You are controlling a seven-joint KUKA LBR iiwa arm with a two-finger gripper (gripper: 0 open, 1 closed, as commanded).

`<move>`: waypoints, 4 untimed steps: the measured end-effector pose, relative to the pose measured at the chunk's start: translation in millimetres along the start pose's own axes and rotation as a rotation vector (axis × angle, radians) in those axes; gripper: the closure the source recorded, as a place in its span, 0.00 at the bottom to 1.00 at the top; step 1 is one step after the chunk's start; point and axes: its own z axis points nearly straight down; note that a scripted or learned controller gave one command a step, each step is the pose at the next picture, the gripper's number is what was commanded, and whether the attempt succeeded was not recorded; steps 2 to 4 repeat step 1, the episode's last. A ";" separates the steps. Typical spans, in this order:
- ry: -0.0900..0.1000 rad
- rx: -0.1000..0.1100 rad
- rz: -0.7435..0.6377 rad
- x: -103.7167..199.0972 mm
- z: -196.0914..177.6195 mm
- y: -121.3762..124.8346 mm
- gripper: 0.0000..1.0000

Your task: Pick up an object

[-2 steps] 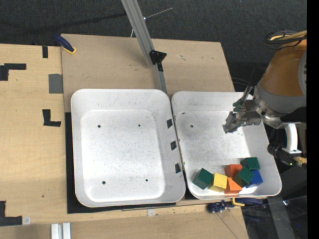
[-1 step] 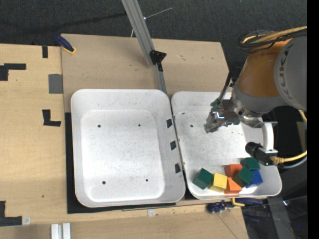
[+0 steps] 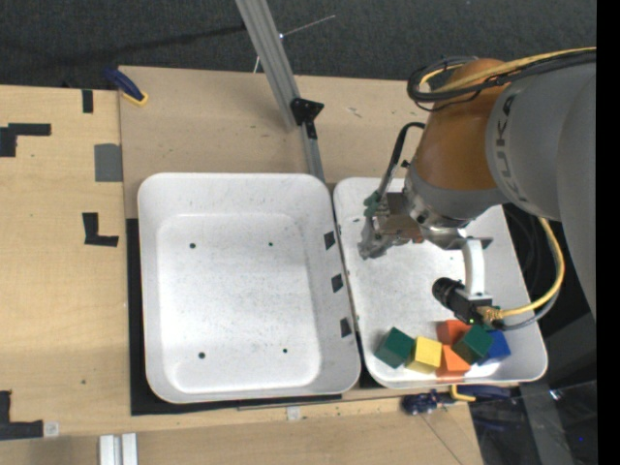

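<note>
— Blocks: clustered in right bin's near corner, green, yellow, orange, blue, all touching.
— Gripper: hanging farther back, left of them, grasping nothing.
— Better to aim for the green block, outermost on the left.

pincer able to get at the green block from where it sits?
Probably yes: the green block lies at the left end of the pile in the right bin, its top uncovered; the pincer hangs above bare bin floor nearby.

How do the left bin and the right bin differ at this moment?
The left bin looks bare, while the right bin holds coloured blocks clustered at its near edge. The arm hangs over the right bin, not the left bin. Both are shallow and white.
</note>
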 end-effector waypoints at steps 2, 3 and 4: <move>0.000 -0.001 0.001 53.5 -11.1 7.6 1.00; 0.000 -0.001 0.001 53.5 -11.1 7.6 1.00; 0.000 -0.001 0.001 53.5 -11.1 7.6 1.00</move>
